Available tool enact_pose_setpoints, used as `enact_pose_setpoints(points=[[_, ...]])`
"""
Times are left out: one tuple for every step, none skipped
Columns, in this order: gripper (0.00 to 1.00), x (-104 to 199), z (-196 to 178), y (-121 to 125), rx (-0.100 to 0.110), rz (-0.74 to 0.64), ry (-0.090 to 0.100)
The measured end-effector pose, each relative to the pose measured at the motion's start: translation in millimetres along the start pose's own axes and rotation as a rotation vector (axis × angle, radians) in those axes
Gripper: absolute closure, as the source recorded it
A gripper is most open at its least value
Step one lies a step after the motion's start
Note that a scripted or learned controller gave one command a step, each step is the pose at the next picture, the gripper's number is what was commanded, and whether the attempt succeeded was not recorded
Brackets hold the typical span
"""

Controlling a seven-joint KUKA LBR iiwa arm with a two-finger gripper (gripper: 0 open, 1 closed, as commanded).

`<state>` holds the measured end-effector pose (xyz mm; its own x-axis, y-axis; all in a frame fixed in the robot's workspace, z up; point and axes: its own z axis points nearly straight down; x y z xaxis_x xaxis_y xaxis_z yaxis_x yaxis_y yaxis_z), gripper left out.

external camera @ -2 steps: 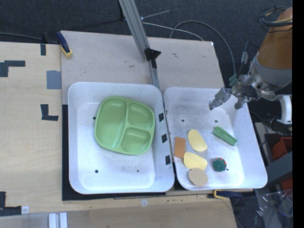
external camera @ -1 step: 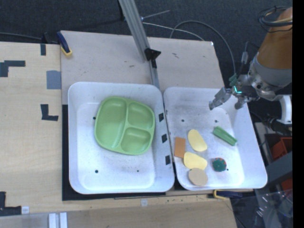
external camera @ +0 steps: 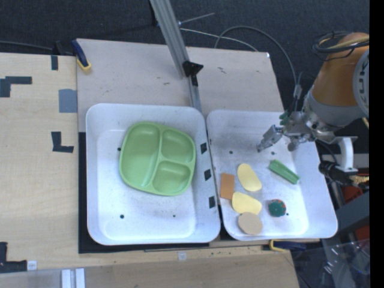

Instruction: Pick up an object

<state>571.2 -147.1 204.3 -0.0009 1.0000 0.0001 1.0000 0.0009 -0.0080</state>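
Observation:
The right bin (external camera: pixel 240 128) holds several small objects near its front. A green stick (external camera: pixel 283 171) lies toward its right side. Two yellow pieces (external camera: pixel 248 177) (external camera: pixel 246 203) sit one behind the other, with an orange block (external camera: pixel 227 186) to their left, a tan disc (external camera: pixel 249 223) in front and a small dark teal ball (external camera: pixel 276 207) on the right. My gripper (external camera: pixel 279 139) hovers over the bin's back right part, just behind the green stick, open, with nothing between its fingers.
The left bin (external camera: pixel 102 179) carries a green divided plate (external camera: pixel 158 158). A grey metal pole (external camera: pixel 171 29) slants down from the top to the bins' shared back corner. A cable (external camera: pixel 264 38) loops behind the right bin.

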Motion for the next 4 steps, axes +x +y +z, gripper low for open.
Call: enact_pose_setpoints(points=[[0.0,8,51,-7,0.0,-0.001,0.001],[0.0,2,103,-15,0.0,0.0,0.0],[1.0,3,90,-14,-0.004,-0.002,0.001],[1.0,3,48,-12,-0.01,0.0,0.0]])
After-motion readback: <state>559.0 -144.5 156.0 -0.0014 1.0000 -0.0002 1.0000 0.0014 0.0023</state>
